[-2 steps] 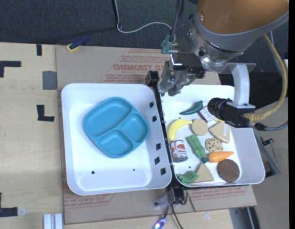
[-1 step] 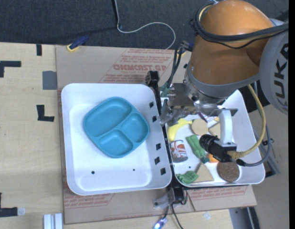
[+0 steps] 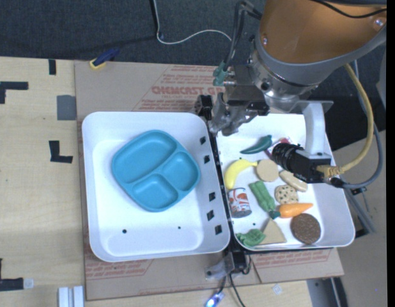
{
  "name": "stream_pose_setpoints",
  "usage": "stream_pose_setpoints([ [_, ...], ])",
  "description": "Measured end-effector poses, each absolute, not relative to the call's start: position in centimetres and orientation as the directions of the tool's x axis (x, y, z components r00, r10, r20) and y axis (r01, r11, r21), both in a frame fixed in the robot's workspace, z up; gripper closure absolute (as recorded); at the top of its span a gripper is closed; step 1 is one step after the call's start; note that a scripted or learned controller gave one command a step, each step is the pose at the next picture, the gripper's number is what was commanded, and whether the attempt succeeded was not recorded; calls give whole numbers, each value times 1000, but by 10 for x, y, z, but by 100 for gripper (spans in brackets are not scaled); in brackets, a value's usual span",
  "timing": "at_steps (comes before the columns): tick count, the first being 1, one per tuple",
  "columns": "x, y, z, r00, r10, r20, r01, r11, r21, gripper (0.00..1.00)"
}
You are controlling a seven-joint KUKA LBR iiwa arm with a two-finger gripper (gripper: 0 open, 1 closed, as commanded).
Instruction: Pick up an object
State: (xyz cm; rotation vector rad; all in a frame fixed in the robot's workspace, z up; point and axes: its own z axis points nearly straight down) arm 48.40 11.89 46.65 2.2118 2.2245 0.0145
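My gripper (image 3: 225, 124) hangs over the back left corner of the right bin (image 3: 333, 204), close to the divider between the bins. Nothing can be seen held in it. Below it in that bin lie a yellow banana (image 3: 238, 169), a dark green pod (image 3: 255, 146), a beige round piece (image 3: 267, 170), a green pickle (image 3: 263, 196), a red and white can (image 3: 240, 203), a chip cookie (image 3: 286, 194) and a carrot (image 3: 294, 209).
A brown round cookie (image 3: 306, 228), a triangular sandwich piece (image 3: 273, 233) and a green leafy piece (image 3: 251, 238) lie at the right bin's front. The left bin (image 3: 101, 222) holds a blue divided plate (image 3: 156, 169). The arm's big body overhangs the right bin's back.
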Motion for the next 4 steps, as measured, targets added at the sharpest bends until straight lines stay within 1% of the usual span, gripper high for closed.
stream_pose_setpoints([
  [1,484,66,507,4,1000,-1,1000,-4,4,100],
  [2,484,107,536,-5,1000,1,1000,5,3,100],
  [3,484,114,534,-1,1000,0,1000,1,-1,100],
  [4,484,148,534,-3,1000,1,1000,3,-1,100],
])
